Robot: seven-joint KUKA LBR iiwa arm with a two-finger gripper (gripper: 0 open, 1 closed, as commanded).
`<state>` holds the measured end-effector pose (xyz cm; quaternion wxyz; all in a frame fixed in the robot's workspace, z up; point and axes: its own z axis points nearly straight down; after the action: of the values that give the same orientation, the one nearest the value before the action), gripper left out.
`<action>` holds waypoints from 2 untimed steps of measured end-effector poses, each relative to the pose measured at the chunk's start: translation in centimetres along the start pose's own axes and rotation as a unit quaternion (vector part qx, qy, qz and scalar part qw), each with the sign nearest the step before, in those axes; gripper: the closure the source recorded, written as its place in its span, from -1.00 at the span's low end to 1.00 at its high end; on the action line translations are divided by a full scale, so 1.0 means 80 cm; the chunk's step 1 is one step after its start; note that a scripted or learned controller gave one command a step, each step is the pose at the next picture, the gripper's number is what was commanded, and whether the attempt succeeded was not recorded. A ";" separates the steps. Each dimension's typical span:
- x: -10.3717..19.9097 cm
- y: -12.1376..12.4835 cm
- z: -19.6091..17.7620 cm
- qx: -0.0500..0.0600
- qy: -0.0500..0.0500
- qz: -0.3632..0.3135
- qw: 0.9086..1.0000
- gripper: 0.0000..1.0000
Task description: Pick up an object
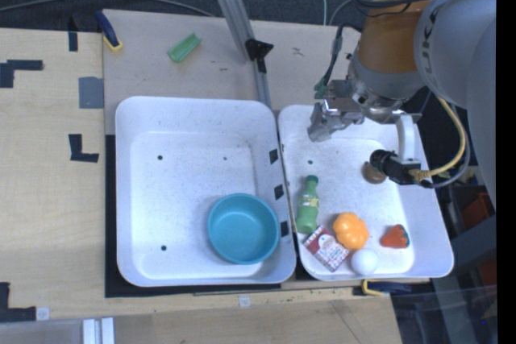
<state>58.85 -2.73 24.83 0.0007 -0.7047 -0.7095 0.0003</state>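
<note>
bench (48,173): pale wood surface across the frame, with dark tape marks at the left.
arm (459,20): grey, with an orange band (399,20), entering from the upper right of the frame and reaching down over the right bin.
left bin (137,173): white and shallow, centre-left of the frame.
right bin (427,246): white and shallow, touching the left bin's right edge.
metal pole (230,4): grey, slanting from the top centre down to the gap between the bins.
blue bowl (243,228): upright in the lower right corner of the left bin.
gripper (322,127): over the upper left part of the right bin; whether it is spread or pressed together, cannot tell; nothing is seen in it.
green bottle (308,205): lying near the right bin's left wall, below the gripper.
orange fruit (351,230): lower middle of the right bin, right of the bottle.
red and white packet (326,248): just beside the orange fruit, lower left of it.
red piece (394,237): right of the orange fruit, apart from it.
white ball (365,261): at the right bin's lower wall, just below the orange fruit.
green block (183,47): on the bench, upper left of the bins.
</note>
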 end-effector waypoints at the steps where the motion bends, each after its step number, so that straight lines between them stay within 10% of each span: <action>1: 0.045 0.029 0.007 0.000 0.000 0.001 1.000 1.00; 2: 0.100 0.060 0.028 0.000 0.000 0.001 1.000 1.00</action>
<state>63.63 5.31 22.61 0.0005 -0.7051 -0.7091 0.0005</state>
